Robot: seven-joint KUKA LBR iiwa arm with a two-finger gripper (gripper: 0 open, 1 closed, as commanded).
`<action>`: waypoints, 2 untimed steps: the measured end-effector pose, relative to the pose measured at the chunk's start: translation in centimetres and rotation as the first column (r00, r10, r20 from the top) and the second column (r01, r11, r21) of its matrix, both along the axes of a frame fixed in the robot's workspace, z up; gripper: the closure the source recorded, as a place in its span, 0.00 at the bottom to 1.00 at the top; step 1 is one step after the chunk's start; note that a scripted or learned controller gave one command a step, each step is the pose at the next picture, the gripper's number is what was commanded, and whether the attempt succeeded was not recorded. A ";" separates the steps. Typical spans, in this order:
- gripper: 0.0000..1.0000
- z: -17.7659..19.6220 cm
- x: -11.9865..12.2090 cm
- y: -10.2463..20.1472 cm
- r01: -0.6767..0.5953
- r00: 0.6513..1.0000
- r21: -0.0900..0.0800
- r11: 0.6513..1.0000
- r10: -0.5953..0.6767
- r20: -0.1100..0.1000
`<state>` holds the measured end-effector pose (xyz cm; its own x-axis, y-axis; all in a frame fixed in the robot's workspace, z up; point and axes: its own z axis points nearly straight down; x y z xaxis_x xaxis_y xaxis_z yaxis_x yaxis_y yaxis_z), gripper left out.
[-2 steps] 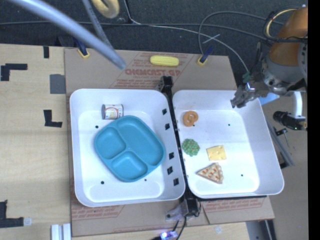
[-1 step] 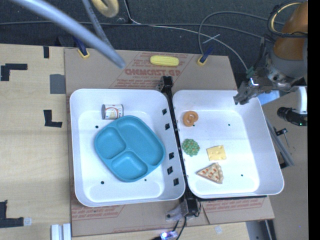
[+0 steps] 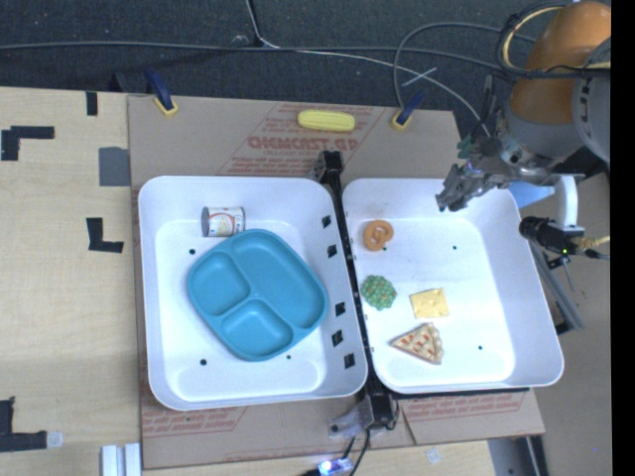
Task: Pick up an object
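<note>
The right bin [image 3: 496, 266] holds an orange pretzel-like piece [image 3: 377, 234], a green broccoli floret [image 3: 378, 292], a yellow cheese square [image 3: 429, 302] and a pizza slice [image 3: 419, 343]. In the left bin [image 3: 159, 296] lie a blue divided plate [image 3: 256, 292] and a small can on its side [image 3: 222, 221]. My gripper [image 3: 453, 194] hangs over the right bin's far edge, up and to the right of the pretzel piece, with nothing seen between its fingers.
A yellow banana-like object [image 3: 325, 120] lies on the cardboard behind the bins. Cables run across the dark back area. Clamps [image 3: 162, 95] hold the cardboard at the far edge.
</note>
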<state>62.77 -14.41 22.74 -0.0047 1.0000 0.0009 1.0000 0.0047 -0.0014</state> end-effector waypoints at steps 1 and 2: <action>1.00 0.2 -0.5 4.9 -0.001 1.000 0.000 1.000 0.001 0.000; 1.00 0.8 -0.4 10.9 -0.003 1.000 0.001 1.000 0.003 0.000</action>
